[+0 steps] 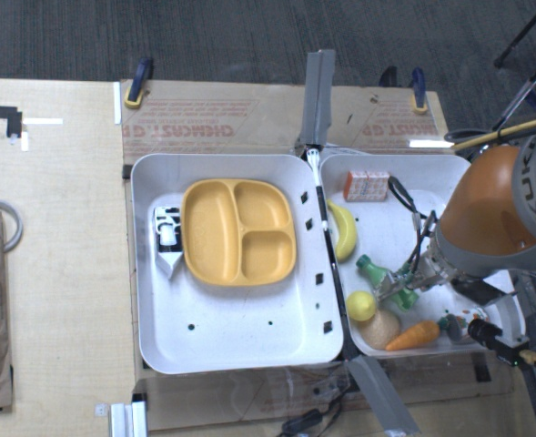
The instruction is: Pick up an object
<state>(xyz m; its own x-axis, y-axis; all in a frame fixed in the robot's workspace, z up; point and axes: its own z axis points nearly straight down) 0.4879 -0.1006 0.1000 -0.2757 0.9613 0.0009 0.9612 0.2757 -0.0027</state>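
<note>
Currently: arm low over right bin, reaching from its right edge | gripper among clutter near front-left corner, beside green item and lemon; grip state cannot be told | carrot at front edge, banana along left wall | likely target: green item.

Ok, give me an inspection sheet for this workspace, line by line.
Surface: two white bins, left bin and right bin, on a bench.
Job's things: banana, lemon, carrot, green bottle, red box in the right bin.
Clutter: yellow divided tray in the left bin.
Grippers: gripper low over the green bottle; grip unclear.
Cables: black cable by the arm.
Surroundings: cardboard clamped behind the bins.
</note>
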